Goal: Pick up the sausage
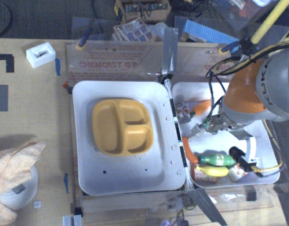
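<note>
The approach is under way: the pincer (201,127) hangs low in the right bin (269,140), right of frame centre; I cannot tell whether it is apart or together. The sausage (189,150), reddish-orange, lies along that bin's left wall, just below-left of it. Next, I judge, comes a short drop onto it. A green bottle (217,160) and banana (214,171) crowd its lower end; a yellow tray (122,126) sits in the left bin (130,175).
</note>
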You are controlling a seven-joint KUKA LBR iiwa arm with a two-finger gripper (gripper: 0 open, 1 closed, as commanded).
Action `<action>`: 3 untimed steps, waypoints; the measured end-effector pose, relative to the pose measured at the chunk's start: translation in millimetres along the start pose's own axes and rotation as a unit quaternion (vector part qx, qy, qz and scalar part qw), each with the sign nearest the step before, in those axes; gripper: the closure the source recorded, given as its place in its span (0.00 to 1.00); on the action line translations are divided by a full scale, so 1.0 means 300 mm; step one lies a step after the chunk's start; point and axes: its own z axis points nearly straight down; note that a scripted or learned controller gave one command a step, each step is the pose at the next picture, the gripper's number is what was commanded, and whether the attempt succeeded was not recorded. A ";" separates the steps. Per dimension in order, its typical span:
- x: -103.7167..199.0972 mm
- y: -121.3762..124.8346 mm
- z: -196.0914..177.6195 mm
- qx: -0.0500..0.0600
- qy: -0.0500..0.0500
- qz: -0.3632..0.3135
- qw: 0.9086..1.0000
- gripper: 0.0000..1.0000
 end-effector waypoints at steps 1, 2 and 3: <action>-0.010 -0.079 -0.001 0.001 0.002 -0.164 0.986 0.00; 0.020 -0.234 -0.003 -0.001 0.001 -0.255 0.967 0.00; 0.003 -0.172 -0.002 0.001 0.001 -0.103 0.995 0.00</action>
